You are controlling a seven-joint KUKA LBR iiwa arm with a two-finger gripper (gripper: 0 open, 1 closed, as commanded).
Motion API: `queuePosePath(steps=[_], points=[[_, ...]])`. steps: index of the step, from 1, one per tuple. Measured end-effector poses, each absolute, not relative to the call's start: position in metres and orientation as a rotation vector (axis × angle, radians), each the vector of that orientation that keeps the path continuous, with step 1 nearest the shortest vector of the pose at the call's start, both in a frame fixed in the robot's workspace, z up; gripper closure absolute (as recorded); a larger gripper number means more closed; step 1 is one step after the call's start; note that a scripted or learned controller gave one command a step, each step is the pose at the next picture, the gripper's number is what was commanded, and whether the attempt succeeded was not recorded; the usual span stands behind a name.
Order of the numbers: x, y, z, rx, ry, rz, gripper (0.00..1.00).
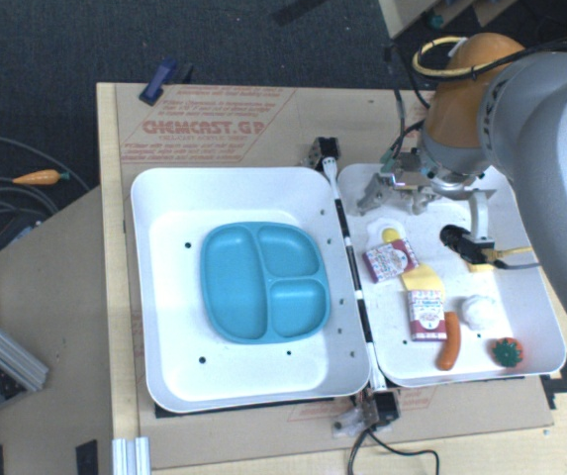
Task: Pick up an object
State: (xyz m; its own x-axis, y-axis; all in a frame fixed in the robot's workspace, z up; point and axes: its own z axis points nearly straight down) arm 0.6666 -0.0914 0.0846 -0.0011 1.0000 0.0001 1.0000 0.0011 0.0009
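Note:
My gripper [398, 200] hangs over the far left part of the right bin [535, 295]. Its fingers stand apart, so it is open, and nothing is between them. Just in front of it lies a small yellow piece [392, 236] touching a red-and-white packet [390, 261]. Nearer the front sit a yellow-and-red box [425, 306], an orange sausage-shaped toy [449, 342], a white ball [479, 311] and a small red-and-green toy [507, 351].
The left bin [164, 216] holds a blue divided plate [264, 280]. The grey arm with its orange band [466, 87] comes in from the upper right. Outside the bins lie a blue clip [158, 82] and an orange item [38, 177].

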Motion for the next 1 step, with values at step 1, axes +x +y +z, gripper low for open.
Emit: queuePosePath(steps=[1], points=[[0.6675, -0.0910, 0.0955, 2.218, 2.221, 0.004, 1.00]])
